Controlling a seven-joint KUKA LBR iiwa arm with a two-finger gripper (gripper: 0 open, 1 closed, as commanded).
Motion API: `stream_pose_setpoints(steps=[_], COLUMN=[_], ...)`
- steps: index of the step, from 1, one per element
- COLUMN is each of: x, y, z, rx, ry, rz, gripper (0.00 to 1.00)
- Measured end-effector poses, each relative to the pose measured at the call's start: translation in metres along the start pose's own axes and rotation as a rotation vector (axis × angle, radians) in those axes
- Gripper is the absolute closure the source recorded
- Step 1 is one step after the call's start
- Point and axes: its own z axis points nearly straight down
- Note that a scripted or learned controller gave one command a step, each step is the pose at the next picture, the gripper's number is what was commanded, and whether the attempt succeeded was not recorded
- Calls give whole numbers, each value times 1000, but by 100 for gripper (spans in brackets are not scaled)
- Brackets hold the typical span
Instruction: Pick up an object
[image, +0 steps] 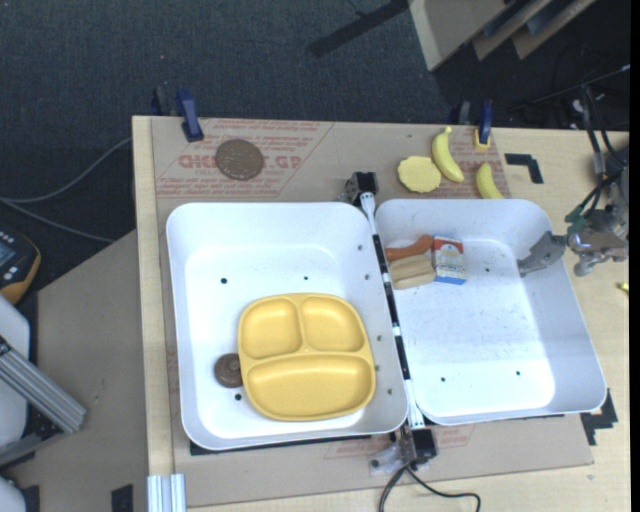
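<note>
- The gripper (545, 252) hovered at the right bin's (560, 330) edge; whether it was clenched could not be told
- Best aim: the small box (449, 260) nearby; approach squarely

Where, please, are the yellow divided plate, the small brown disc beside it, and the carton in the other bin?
yellow divided plate (305, 355): camera view, on the ridge where its compartments meet.
small brown disc (227, 371): camera view, on its exposed left half.
carton (449, 260): camera view, on its top face.

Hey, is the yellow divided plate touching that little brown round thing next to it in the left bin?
Touching. The camera view shows the yellow plate with its lower-left rim overlapping the brown disc.
</note>
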Motion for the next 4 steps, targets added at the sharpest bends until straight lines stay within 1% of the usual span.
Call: stream_pose_setpoints(steps=[1,2,3,4], x=[45,73,108,106], y=[87,115,113,115], z=[32,88,136,120], rx=[-8,-2,3,-4], ry=[-2,-1,1,0], rz=[-7,-4,-4,-2], gripper=[0,0,0,100])
